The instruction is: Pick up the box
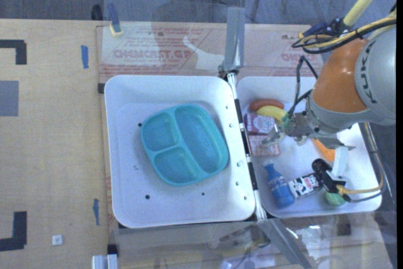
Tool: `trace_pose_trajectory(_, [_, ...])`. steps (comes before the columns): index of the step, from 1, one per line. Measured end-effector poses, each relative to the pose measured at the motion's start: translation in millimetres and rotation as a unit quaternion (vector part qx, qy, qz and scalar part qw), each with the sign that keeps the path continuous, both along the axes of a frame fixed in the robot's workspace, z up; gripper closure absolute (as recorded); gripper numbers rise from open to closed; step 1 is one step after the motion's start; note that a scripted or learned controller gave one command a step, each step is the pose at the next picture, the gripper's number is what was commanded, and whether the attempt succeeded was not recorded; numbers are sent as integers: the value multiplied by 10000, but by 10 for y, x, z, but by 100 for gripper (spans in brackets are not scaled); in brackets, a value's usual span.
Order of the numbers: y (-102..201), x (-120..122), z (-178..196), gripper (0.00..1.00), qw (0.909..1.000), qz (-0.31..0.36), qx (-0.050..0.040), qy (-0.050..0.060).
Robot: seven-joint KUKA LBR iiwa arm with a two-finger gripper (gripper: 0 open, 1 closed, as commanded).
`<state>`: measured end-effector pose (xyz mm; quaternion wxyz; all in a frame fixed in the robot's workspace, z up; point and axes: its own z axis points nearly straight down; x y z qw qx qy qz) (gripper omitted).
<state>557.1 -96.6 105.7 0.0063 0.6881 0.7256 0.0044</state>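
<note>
The grey two-finger gripper (274, 135) hovers over the dark red cardboard box (258, 130) at the right white bin's (371, 189) left side. Whether its fingers are apart or together, I cannot tell. A turquoise divided plastic plate (184, 143) lies in the left white bin (126, 110)

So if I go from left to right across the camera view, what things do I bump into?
Blue tape → left white bin → teal divided plate → box → blue bottle → orange band on the arm.
</note>
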Motion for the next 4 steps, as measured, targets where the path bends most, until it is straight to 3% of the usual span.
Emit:
trace_pose_trajectory(1, [46, 144, -154, 0, 9901, -1403, 39, 33])
trace_pose_trajectory(2, [44, 181, -32, 100, 9901, -1404, 47, -17])
trace_pose_trajectory(3, [38, 178, -35, 0, 9900, -1407, 40, -13])
trace_pose_trajectory(4, [-409, 891, -142, 0, 9551, -2962, 40, 14])
